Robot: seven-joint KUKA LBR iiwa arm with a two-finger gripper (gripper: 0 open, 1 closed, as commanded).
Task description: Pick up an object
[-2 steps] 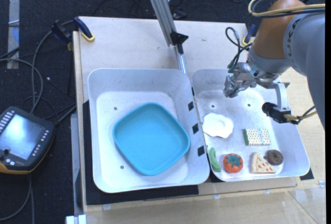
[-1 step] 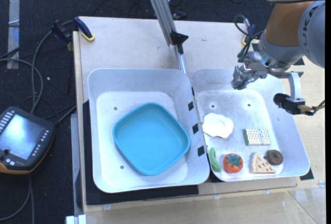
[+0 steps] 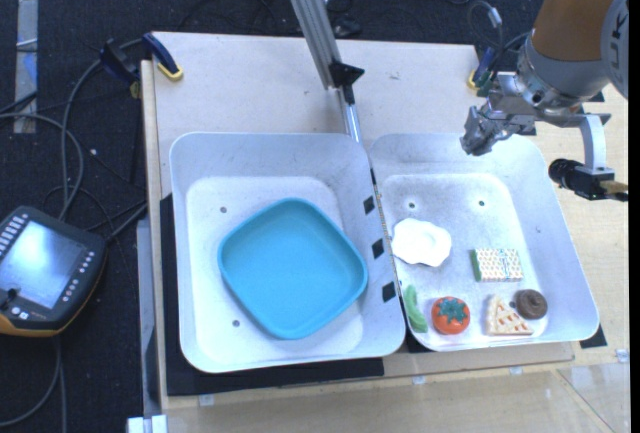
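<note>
Toy tomato [image 3: 451, 315] btwn green piece [image 3: 411, 308] & pizza slice [image 3: 507, 318]; end effector [image 3: 484, 136] well apart, grip state unclear.

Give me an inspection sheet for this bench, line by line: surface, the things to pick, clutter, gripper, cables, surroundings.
Surface: pale bench bearing two white bins, left bin and right bin, side by side.
Job's things: in the right bin, a white fried egg, a checked waffle, a tomato, a pizza slice, a chocolate doughnut and a green pod at the near left wall.
Clutter: blue tray in the left bin.
Gripper: gripper above the right bin's far edge, nothing seen held.
Cables: black cables on the floor at left.
Surroundings: handheld control screen at left; metal rail slanting over the bench.
</note>
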